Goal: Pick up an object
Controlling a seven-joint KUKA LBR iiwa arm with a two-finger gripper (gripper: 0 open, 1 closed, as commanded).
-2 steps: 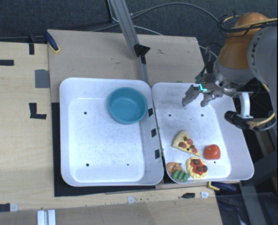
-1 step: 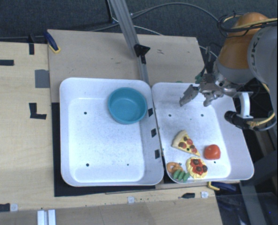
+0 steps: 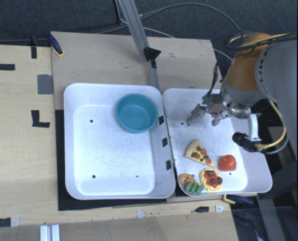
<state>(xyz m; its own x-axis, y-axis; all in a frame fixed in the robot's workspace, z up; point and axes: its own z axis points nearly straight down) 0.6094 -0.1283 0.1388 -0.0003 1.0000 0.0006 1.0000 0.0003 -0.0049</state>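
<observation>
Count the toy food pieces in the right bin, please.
4: a pizza slice near the middle, a tomato to its right, a small round pizza below, and a pretzel-and-greens piece at the bottom-left corner.

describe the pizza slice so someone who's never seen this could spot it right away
Look at the right white bin, the one the arm reaches over. A cluster of toy food lies near its front edge, and the pizza slice is the piece furthest back. It is the only flat yellow wedge with red dots, left of the round red tomato.

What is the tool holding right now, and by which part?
Nothing. The tool hangs over a bare part of the right bin, apart from the pizza slice.
</observation>
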